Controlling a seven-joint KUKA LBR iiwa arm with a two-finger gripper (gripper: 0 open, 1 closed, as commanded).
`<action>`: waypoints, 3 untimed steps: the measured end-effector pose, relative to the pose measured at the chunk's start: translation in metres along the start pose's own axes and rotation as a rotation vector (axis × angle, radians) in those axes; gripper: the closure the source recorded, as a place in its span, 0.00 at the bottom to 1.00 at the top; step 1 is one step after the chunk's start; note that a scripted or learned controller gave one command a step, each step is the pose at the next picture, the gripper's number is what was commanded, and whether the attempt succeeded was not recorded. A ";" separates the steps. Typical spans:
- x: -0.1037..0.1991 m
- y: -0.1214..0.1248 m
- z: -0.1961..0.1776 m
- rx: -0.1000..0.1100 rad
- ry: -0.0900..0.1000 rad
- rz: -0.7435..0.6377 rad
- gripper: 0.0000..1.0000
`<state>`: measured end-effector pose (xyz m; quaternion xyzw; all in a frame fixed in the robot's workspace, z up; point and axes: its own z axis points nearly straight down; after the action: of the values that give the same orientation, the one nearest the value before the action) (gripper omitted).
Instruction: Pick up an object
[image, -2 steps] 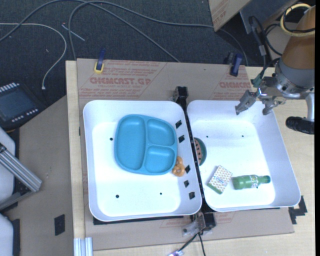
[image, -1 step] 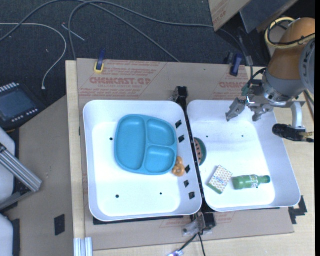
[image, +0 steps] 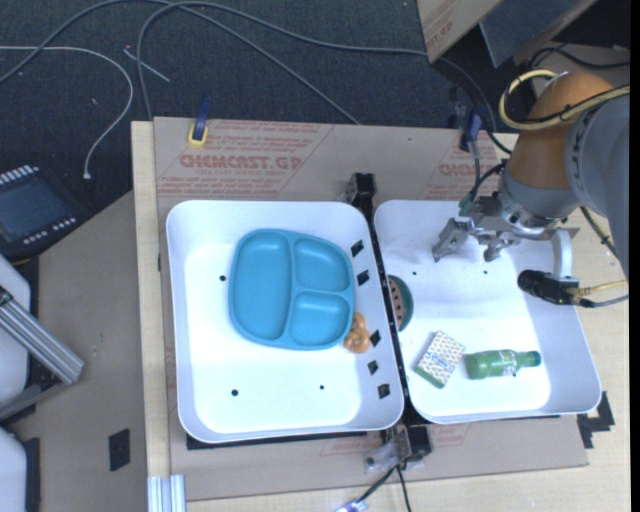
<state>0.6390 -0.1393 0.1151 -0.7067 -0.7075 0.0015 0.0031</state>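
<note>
light: bright, even, from overhead | shadows: soft, faint | glare: white bins (image: 300, 420) slightly washed out | focus: mildly soft throughout

Two white bins (image: 200, 330) on a cardboard-covered bench (image: 300, 150) (cables (image: 100, 60) behind).

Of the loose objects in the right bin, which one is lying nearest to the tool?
The small patterned packet is nearest the tool. It lies left of the green bottle, which rests on its side, farther from the tool.
</note>
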 end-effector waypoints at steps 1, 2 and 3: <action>0.001 0.000 0.032 -0.002 -0.001 0.000 0.00; 0.001 0.001 0.018 -0.007 -0.002 0.000 1.00; -0.003 -0.004 -0.029 -0.012 -0.004 0.002 1.00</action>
<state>0.6348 -0.1421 0.1442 -0.7073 -0.7069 -0.0016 -0.0025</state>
